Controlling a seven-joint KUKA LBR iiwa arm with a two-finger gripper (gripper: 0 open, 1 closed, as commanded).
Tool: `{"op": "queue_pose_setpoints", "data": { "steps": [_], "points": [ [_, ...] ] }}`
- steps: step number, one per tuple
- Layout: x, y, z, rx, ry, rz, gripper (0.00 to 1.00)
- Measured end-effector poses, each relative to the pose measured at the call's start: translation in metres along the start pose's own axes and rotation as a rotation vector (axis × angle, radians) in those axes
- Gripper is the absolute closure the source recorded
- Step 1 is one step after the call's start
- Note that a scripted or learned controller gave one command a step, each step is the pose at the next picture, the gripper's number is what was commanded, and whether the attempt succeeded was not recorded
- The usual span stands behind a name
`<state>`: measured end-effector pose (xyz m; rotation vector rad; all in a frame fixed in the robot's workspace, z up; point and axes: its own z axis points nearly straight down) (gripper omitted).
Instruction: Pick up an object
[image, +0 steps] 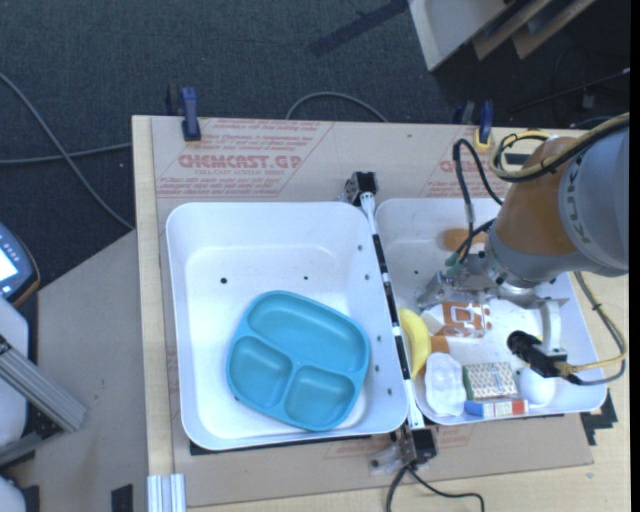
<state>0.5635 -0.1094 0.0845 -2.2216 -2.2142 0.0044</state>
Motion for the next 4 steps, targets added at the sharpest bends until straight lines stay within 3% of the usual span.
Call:
{"op": "queue_pose_setpoints", "data": {
  "steps": [1, 2, 3, 4],
  "points": [
    [0.0, -0.031, 0.0, -0.002, 0.0, -0.001, 0.0],
    [-0.021, 0.042, -0.001, -0.012, -0.005, -0.006, 0.0],
    [-0.027, 0.086, 0.001, 0.018, 0.007, -0.002, 0.0],
    [-0.027, 0.086, -0.009, 0.006, 0.001, -0.004, 1.0]
  ]
}}
